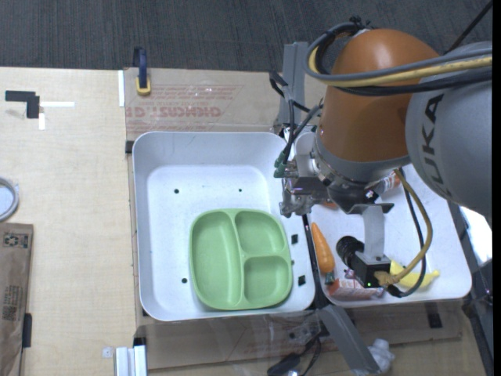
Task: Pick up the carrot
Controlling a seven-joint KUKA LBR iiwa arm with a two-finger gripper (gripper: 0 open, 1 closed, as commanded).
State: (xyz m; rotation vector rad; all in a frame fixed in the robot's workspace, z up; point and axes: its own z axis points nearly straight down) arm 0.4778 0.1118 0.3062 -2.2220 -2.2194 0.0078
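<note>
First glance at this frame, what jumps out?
The arm's big orange band dominates the upper right, hanging over the right bin. Below it, the carrot lies along that bin's left edge. In the left bin, a green divided plate sits toward the near right corner.

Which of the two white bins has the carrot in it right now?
The right-hand bin, under the arm. The carrot lies along its left wall; the left bin holds the green divided plate instead.
</note>
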